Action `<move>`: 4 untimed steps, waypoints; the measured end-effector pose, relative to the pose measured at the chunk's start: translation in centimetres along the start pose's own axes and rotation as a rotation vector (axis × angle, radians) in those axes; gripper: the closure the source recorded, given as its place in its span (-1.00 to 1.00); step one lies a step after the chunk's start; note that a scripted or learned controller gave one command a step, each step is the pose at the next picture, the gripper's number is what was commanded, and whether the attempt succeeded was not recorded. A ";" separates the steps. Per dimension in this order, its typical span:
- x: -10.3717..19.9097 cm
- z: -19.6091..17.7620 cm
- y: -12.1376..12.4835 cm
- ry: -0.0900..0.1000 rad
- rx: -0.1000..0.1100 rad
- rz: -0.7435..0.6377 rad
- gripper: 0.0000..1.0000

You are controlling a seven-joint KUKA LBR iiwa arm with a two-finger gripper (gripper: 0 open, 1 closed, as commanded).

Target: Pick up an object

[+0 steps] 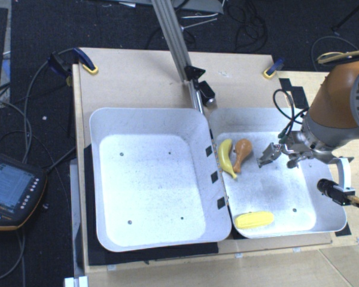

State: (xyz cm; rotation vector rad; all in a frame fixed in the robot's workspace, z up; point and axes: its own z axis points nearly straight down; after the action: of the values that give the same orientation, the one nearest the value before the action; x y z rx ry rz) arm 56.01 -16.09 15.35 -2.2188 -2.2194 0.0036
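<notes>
Where banana (227, 158) touches drumstick (242, 153), fingers (267, 156) wide, nothing held, lemon (254, 220) apart.

A robotics lab: a plywood worktop (167, 79) stands on dark carpet (36, 28) strewn with cables (24, 121), a teach pendant (12, 190) lies at nine o'clock, and an aluminium camera mast (173, 37) rises at twelve o'clock.

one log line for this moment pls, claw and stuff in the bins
claw: over right bin, holding nothing seen | banana, drumstick toy: touching, near divider | yellow lump: front edge | pick: not yet
</notes>
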 end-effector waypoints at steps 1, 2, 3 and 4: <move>0.0 5.3 -0.1 0.000 0.001 0.000 -1.00; 0.0 4.0 0.0 -0.001 -0.004 0.000 1.00; 0.0 -0.3 -0.4 -0.002 -0.008 0.000 1.00; 0.0 -4.7 -0.9 -0.001 -0.007 0.000 1.00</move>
State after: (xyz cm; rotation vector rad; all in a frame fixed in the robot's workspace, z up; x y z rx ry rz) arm 55.15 -16.11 20.01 -2.2232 -2.2234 -0.0028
